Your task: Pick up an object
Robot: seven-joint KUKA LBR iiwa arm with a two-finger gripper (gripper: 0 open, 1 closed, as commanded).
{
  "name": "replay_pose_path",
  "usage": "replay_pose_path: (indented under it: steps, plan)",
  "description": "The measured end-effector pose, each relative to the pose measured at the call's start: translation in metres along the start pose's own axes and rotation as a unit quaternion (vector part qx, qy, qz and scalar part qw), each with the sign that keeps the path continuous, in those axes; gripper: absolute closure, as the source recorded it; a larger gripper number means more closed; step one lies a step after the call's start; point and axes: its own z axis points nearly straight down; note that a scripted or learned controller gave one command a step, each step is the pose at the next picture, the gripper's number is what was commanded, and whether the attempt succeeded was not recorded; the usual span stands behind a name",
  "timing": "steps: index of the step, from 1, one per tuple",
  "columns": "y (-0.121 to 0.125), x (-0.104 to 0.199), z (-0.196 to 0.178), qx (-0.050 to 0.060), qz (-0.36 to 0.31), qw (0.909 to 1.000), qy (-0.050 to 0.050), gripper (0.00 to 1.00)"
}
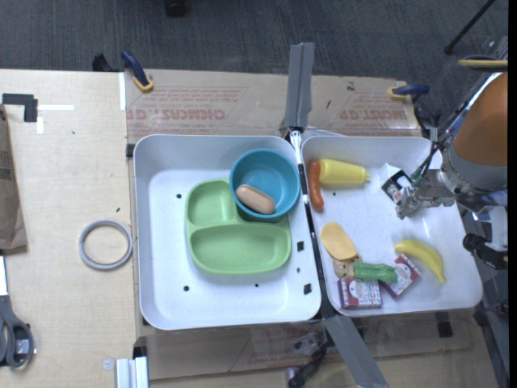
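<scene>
Gripper [406, 207] sits over the mid-right of the right shallow white bin [370, 218]; can't tell jaw state. Yellow plastic banana [423, 258] lies flat near that bin's front right corner, apart from the gripper. Its long axis runs diagonally, upper-left to lower-right. The left end is just beside a red-edged flat packet [407, 279].

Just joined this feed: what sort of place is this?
Likely a robotics lab bench: toy food such as a banana in the right bin, cardboard held by a clamp, and the gripper over that bin.
</scene>
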Motion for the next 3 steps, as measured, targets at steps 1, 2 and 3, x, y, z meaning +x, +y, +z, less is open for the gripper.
replay_pose_path:
  steps: [1,2,3]
  plan:
    - [-0.081,-0.043,-0.029,0.0,0.011,0.9999,0.0,1.0]
    - [-0.08,-0.042,-0.029,-0.001,0.01,0.9999,0.0,0.0]
    - [-0.079,-0.007,0.049,-0.002,-0.033,0.9995,0.0,0.0]
